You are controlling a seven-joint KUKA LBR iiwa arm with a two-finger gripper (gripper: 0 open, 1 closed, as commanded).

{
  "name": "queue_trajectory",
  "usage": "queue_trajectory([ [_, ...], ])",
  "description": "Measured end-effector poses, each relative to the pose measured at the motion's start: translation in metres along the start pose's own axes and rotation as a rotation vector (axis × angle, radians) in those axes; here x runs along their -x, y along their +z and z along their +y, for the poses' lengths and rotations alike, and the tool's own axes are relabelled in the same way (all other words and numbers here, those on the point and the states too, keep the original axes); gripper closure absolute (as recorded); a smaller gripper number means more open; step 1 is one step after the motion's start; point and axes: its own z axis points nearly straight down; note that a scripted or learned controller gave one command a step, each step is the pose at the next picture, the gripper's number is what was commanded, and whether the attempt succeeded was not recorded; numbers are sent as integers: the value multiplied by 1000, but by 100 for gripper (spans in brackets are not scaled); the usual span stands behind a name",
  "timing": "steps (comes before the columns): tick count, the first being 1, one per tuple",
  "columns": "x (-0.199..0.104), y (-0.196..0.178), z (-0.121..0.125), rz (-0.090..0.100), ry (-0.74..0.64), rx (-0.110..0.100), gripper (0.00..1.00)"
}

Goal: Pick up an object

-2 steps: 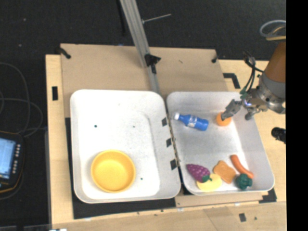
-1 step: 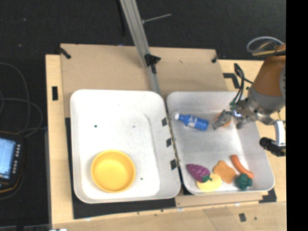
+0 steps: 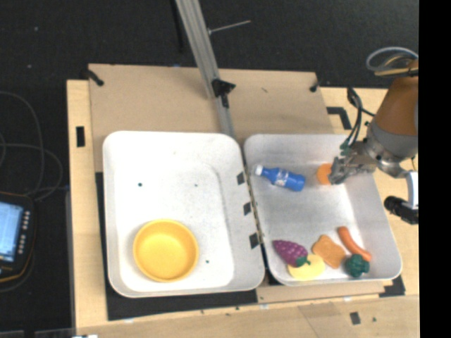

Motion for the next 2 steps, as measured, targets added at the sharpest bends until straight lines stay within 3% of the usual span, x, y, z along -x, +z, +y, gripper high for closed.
queue_trajectory([
  [1,3,-65,3,-1,-1,4,100],
  [2,5,-86,4,1,-3,0,100],
])
